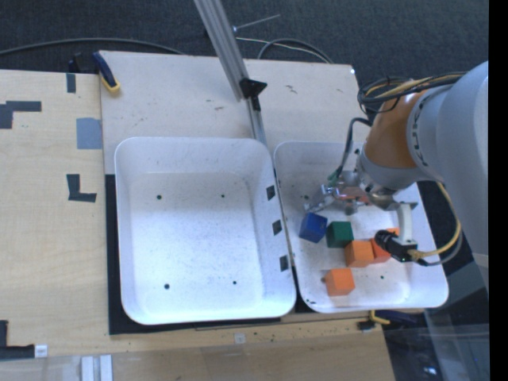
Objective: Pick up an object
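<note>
Grey with an orange band, the arm (413, 133) reaches into the right bin (421, 296), its gripper (343, 193) low over the bin's upper middle; whether the pincer is released or clenched I cannot tell, since the metal parts blur together. Just below it a blue cube (313, 228) touches a green cube (340, 233). One orange cube (359, 252) lies right of the green, another (340, 281) nearer the front wall. Beside it stands the left bin (127, 236).

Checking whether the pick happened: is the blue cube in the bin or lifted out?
In. The blue cube rests on the right bin floor beside the green cube.
</note>
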Robot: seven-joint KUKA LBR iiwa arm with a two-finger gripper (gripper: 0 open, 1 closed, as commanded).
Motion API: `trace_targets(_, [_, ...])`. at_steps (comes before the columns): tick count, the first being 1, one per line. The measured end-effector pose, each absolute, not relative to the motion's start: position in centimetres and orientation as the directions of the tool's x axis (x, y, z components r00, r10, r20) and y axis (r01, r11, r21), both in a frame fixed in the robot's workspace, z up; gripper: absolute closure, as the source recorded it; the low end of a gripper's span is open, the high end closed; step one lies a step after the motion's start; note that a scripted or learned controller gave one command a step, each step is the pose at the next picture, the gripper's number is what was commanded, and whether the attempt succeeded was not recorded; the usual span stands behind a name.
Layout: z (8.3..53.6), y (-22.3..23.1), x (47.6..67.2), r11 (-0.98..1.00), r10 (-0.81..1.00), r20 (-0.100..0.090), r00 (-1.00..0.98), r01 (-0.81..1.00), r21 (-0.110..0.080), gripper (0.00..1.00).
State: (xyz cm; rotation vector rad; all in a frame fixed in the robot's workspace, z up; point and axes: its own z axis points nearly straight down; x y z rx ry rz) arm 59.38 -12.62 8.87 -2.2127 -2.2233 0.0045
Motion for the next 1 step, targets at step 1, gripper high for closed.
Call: trace_targets(1, [9.17,-14.20,57.51,0.000,1.000,-0.001,0.000,1.000,-0.004,0.00])
